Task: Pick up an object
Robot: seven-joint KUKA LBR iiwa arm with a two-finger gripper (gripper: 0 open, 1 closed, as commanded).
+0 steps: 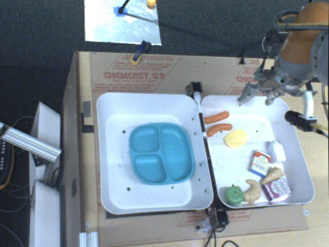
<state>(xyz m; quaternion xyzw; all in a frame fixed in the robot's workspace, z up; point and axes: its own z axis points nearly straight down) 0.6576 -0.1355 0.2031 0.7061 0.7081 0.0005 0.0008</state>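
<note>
Jaws (258, 94) spread, holding nothing, at right bin's (298, 153) 12 o'clock rim.
Sausages (218, 123), yellow piece (236, 138) lie at its 10 o'clock; blue tray (161, 153) fills left bin (115, 117).

The shallow white plastic bins (110, 153) look smooth and matt. The blue sectioned plastic tray (161, 153), left of the gripper (259, 93), shines faintly. The brown cardboard sheet (154, 73) looks dull.

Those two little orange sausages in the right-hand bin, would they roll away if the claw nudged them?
Probably, a bit. The sausages look round and smooth, lying on the flat floor of the right bin, so a sideways push would likely roll them. Their glossy skin suggests they could slip between the fingers. They appear small, probably light, toy-like.
</note>
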